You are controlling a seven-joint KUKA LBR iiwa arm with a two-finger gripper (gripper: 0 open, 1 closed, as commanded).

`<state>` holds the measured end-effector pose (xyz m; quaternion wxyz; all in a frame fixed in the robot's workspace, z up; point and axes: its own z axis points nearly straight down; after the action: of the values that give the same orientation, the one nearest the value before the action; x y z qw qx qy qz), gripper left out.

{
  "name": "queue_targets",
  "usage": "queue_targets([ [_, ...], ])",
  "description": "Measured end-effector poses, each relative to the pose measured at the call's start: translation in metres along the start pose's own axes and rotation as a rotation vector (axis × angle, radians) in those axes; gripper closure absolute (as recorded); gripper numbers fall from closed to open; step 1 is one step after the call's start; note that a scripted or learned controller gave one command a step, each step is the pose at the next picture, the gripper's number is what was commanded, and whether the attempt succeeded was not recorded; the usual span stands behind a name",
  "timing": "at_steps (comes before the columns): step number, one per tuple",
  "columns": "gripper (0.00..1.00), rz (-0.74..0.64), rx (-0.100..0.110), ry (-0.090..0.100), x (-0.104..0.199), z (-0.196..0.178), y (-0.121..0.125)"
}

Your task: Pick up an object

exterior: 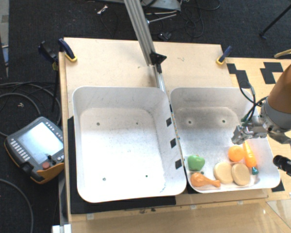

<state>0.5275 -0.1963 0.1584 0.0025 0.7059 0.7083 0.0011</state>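
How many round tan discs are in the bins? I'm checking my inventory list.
2. Both lie in the right bin near its front right corner: one tan disc left, the other tan disc touching it on the right.

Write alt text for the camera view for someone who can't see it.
A grey robot arm's gripper hangs over the right bin, just above a cluster of toy foods in its near corner: an orange ball, a carrot, a green pepper, two beige rounds and an orange drumstick. The left bin sits beside it.
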Motion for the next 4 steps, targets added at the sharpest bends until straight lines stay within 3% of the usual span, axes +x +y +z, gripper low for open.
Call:
queue_targets([
  [1, 1.0, -0.001, -0.003, -0.001, 0.001, -0.063, 0.007],
  [2, 1.0, 0.0, 0.003, 0.001, 0.001, -0.066, 0.007],
  [4, 1.0, -0.005, 0.006, 0.004, 0.11, -0.05, 0.021],
])
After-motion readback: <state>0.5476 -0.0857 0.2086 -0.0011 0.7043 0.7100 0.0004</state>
